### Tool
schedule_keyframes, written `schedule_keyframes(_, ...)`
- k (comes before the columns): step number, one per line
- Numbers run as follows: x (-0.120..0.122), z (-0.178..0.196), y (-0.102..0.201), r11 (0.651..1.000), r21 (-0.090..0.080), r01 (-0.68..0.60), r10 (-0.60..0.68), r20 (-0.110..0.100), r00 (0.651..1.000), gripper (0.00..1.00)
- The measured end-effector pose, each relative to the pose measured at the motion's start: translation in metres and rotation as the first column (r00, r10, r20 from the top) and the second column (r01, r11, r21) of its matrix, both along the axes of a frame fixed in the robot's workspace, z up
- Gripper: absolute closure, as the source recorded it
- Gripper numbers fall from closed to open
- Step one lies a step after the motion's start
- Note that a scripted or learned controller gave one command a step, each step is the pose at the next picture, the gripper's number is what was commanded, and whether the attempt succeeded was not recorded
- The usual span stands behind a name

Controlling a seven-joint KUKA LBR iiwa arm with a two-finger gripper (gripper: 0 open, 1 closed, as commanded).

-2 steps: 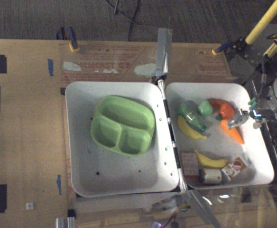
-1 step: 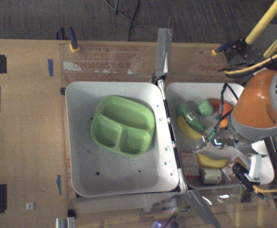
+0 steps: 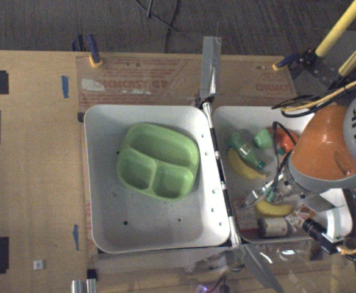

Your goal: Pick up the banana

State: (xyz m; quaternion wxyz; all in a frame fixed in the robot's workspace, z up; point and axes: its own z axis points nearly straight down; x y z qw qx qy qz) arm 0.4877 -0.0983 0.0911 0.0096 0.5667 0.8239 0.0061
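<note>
Camera view, looking down: left white bin (image 3: pixel 105 224) holds a green divided plate (image 3: pixel 158 161). Right white bin (image 3: pixel 239 116) holds two bananas, a green bottle (image 3: pixel 246 149), an orange item (image 3: pixel 283 141) and a small can (image 3: pixel 273 227). One banana (image 3: pixel 244 166) lies diagonally, upper-left to lower-right. The other banana (image 3: pixel 274 209) lies roughly crosswise near the front, ends curving up. Gripper (image 3: pixel 267 193) sits just above it, fingers spread, gripping nothing.

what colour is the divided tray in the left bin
Light green. The divided tray shows plainly in the camera view, lying in the left bin.
</note>
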Motion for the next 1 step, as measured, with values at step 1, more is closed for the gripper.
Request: schedule_keyframes(1,0.0016,0.0103,-0.0016,1.000,0.000,0.002,-0.002,0.003,1.000,1.00)
